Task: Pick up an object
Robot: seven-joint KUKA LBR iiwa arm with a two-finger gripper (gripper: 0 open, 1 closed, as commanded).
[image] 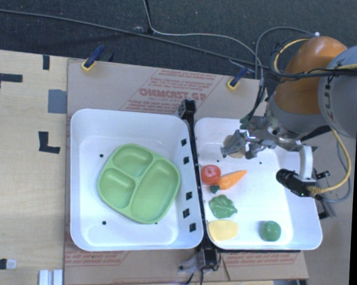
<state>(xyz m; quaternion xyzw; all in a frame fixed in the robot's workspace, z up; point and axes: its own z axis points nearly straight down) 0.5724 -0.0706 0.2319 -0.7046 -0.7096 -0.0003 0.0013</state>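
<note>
Nearest the lens, a yellow piece (222, 230) and a green ball (270, 230) lie along the right bin's (300, 227) front edge, behind them a green leaf (223, 206), a red tomato (210, 174) and a carrot (232, 179). Over the bin's back part hangs the gripper (243, 144); whether it grips anything, I cannot tell. Descending squarely over one well-separated toy, such as the ball, seems wisest. Red print on the cardboard (169, 91) is mirrored and blurred; I cannot read it surely.
</note>
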